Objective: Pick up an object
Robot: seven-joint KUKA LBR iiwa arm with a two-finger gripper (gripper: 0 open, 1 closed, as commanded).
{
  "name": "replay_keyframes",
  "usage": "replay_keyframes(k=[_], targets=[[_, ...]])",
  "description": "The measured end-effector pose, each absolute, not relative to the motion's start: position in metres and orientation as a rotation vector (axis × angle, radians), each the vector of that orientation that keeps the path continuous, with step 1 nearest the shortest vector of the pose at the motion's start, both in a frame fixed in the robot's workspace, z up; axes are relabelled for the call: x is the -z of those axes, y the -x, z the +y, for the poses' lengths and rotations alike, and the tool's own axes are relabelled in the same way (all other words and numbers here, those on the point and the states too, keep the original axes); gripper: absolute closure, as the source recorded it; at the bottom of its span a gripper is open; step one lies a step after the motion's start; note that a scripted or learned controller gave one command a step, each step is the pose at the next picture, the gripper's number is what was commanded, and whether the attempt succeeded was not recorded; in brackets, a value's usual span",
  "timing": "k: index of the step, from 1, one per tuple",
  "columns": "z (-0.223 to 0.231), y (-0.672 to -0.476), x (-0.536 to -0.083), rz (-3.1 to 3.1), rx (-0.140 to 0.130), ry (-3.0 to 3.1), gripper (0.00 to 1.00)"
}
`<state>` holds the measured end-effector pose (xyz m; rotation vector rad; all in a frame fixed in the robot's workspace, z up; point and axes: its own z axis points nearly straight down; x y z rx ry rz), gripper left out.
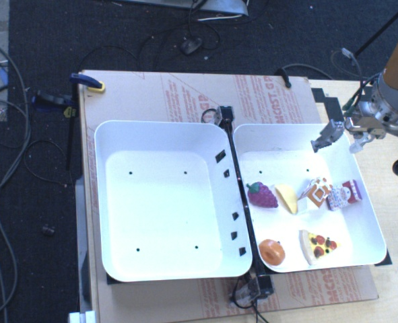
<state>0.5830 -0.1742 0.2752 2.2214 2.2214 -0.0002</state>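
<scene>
The right bin (300, 134) holds several small toy foods. A bunch of purple grapes (262, 195) lies near the divider, with a yellow cheese wedge (287, 198) beside it. To their right lie an orange-and-white patterned piece (316, 192) and a red-and-white piece (345, 194). An orange fruit (272, 252) and a pizza slice (318, 246) rest near the front rim. My gripper (338, 142) hangs over the bin's back right corner, above and apart from the objects. It is open, with nothing between its fingers.
The left bin (104, 180) sits beside the right one, with a black divider strip (234, 180) between them. Both stand on a cardboard sheet (185, 93). Cables and a blue clamp (87, 81) lie off the board at the left and back.
</scene>
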Motion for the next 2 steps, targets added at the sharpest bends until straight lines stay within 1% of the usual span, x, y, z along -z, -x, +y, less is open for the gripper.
replay_keyframes(k=[1,2], targets=[[-0.178,-0.528,-0.228,2.222,0.004,-2.227,0.0],[-0.206,-0.481,-0.212,2.219,0.003,-2.227,0.0]])
